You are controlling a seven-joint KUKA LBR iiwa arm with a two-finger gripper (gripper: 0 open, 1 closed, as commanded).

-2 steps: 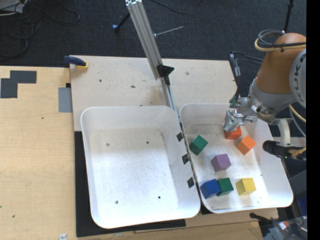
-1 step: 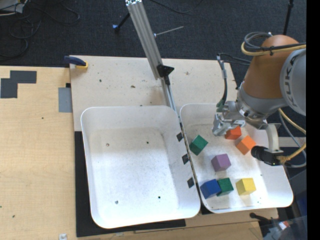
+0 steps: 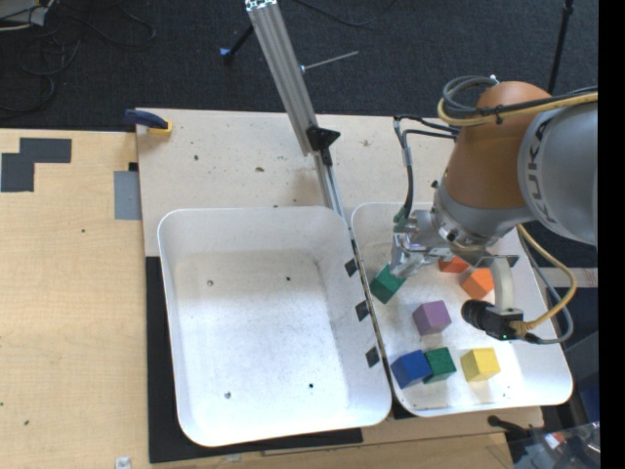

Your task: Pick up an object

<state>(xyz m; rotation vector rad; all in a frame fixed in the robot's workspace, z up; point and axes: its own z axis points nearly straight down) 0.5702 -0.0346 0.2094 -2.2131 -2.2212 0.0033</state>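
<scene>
Right bin [image 3: 547, 384], near edge: blue cube [image 3: 411, 368], dark green cube [image 3: 440, 362] touching it, yellow cube [image 3: 479, 363] just beside. Purple cube [image 3: 431, 317] mid-bin, open floor around it. Farther back, orange cube [image 3: 478, 282] sits under the wrist. Hand [image 3: 398, 267] is clamped on a green cube [image 3: 386, 285] — right by the bin's left wall. Left bin [image 3: 186, 262] offers wide room.

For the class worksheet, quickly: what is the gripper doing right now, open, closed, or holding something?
Gripper: over the right bin, next to a green block; open or closed cannot be told.
</scene>
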